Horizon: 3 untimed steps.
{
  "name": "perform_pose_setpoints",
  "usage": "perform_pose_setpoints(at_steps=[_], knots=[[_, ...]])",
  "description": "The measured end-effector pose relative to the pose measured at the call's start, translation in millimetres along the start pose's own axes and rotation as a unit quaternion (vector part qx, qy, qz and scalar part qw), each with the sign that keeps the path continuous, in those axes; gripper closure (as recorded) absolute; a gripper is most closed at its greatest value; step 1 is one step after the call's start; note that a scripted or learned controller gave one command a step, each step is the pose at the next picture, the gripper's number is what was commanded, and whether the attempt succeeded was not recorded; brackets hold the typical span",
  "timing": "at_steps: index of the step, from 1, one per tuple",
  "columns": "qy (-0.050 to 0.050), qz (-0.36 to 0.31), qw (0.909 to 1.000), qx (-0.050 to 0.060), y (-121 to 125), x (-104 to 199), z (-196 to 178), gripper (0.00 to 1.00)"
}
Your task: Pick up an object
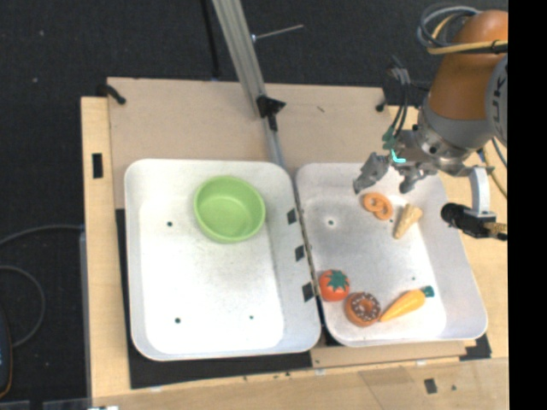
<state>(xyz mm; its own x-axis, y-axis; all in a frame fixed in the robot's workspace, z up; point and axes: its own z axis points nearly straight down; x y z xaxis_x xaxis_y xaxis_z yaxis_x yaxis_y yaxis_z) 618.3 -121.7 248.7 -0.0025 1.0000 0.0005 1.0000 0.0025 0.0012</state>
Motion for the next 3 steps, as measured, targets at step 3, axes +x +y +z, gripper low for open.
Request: perform_pose_setpoints(at_steps=[3], knots=[[-0.001, 0.003, 1.0, 0.002, -9, -7, 149, 0.0]])
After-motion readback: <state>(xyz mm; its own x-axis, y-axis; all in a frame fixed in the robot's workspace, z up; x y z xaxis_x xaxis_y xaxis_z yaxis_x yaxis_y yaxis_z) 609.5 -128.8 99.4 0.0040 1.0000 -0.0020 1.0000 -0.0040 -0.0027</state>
